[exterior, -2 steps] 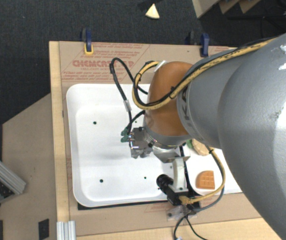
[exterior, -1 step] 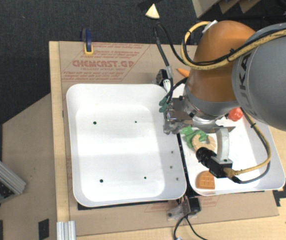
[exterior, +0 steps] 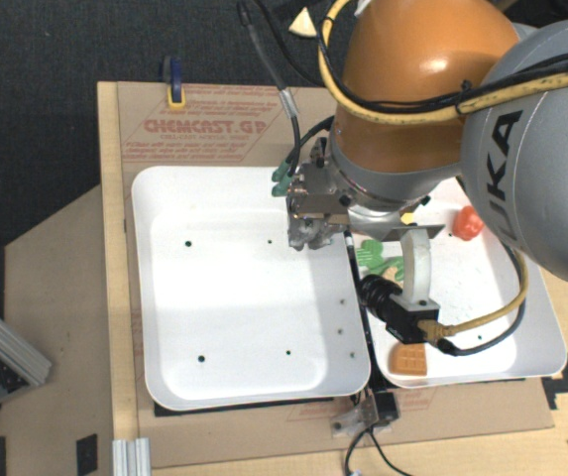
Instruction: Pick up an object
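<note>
- Your gripper (exterior: 308,228) hangs over the far right edge of the left bin (exterior: 165,266), beside the seam between the bins; you cannot tell how it is set.
- Nearest you, a tan waffle-like piece (exterior: 409,360) lies at the near edge of the right bin (exterior: 521,350).
- Farther in, a green object (exterior: 375,259) lies just right of the seam, partly hidden under the arm.
- Farthest, an orange-red object (exterior: 467,223) sits right of the wrist.

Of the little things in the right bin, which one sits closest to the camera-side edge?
The tan waffle-like piece, near the bin's front rim. The green piece and the red piece lie farther back.
</note>
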### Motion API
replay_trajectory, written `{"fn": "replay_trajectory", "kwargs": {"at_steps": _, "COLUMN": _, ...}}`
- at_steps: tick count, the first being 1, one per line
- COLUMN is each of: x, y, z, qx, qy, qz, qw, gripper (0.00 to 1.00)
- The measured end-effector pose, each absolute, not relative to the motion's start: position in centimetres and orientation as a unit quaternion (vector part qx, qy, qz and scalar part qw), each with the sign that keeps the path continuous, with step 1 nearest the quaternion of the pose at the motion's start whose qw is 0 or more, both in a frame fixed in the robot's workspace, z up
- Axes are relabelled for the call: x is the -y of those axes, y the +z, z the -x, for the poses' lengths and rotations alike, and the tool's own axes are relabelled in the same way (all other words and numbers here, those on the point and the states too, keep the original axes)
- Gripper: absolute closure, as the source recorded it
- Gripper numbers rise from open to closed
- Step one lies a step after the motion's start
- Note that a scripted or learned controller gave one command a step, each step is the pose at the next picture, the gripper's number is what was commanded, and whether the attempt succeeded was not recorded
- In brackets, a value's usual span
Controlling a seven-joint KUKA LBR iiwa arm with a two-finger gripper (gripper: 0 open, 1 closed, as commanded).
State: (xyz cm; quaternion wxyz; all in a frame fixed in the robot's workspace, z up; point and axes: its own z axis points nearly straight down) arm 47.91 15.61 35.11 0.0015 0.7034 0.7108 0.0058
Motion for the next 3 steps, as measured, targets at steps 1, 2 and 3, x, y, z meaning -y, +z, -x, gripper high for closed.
{"fn": "replay_trajectory", "kwargs": {"at_steps": 1, "x": -22.3, "y": 24.8, "z": -48.0, "qx": -0.71, "qy": -0.0046, "qz": -0.705, "qw": -0.003, "gripper": 1.0}}
{"fn": "replay_trajectory", "kwargs": {"at_steps": 2, "x": -21.9, "y": 26.5, "z": -48.2, "qx": -0.708, "qy": -0.0008, "qz": -0.706, "qw": -0.001, "gripper": 1.0}}
{"fn": "replay_trajectory", "kwargs": {"at_steps": 3, "x": -22.0, "y": 27.5, "z": -48.2, "qx": -0.708, "qy": -0.0007, "qz": -0.706, "qw": 0.0, "gripper": 1.0}}
